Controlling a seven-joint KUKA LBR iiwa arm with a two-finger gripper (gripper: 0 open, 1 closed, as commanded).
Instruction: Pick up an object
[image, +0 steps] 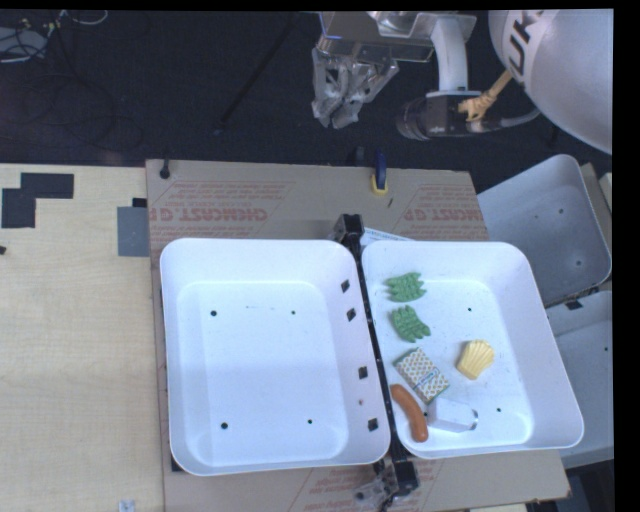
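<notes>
Nearest the lens, an orange sausage-shaped toy (410, 412) in the right white plastic bin (545, 340), beside a small white block (452, 416), checkered cracker (421, 374), yellow shell-shaped piece (476, 358), two green leafy pieces (406, 288). Far above, a grey two-finger gripper (340, 100), fingers unreadable: cannot tell.

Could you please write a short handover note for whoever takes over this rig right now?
Gripper: raised above the bench's far edge, away from both bins, nothing between its fingers.
Objects, all in the right bin: two green pieces, a yellow piece, a patterned block, an orange sausage, a white piece.
Done: nothing picked yet.
Left: choose an object, descend, grasp, lift. The yellow piece lies apart from the rest, so it is probably easiest.
</notes>
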